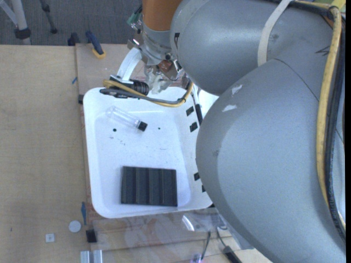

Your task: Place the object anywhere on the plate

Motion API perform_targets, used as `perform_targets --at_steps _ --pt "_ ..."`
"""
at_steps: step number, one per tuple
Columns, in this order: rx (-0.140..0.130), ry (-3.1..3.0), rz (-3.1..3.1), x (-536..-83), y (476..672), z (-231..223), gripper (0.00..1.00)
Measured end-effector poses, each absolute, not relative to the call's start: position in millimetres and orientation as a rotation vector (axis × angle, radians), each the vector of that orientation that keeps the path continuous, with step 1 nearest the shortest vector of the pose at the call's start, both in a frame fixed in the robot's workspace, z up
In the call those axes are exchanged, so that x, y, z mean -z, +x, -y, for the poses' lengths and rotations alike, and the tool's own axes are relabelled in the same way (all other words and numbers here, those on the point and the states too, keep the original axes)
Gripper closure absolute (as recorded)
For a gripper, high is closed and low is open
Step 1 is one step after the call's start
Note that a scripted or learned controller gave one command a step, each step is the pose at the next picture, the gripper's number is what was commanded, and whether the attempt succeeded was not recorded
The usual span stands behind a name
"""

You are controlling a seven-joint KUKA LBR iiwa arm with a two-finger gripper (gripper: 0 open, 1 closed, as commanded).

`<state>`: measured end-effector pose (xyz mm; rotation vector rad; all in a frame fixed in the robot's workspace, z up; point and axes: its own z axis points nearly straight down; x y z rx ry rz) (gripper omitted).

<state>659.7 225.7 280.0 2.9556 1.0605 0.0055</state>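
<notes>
A clear plastic tube with a black cap (127,119) lies on the floor of the near white bin (98,163), toward its far side. A dark ridged rectangular plate (149,186) rests flat near the bin's front wall. My gripper (156,83) hangs below the orange band, over the bin's far rim, up and to the right of the tube and apart from it. A bundle of black and yellow cables (131,90) runs from it along the rim. I see nothing held in it.
The grey arm covers the right half of the view and the bin's right side. A curved white edge (125,66) shows behind the gripper. Bare wooden bench (38,147) lies left of the bin, with small bits of hardware (74,226) at the front.
</notes>
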Motion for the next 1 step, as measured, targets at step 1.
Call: perform_targets --at_steps 1 --pt "0.005 2.911 -1.185 -273.1 658.2 -226.7 1.0"
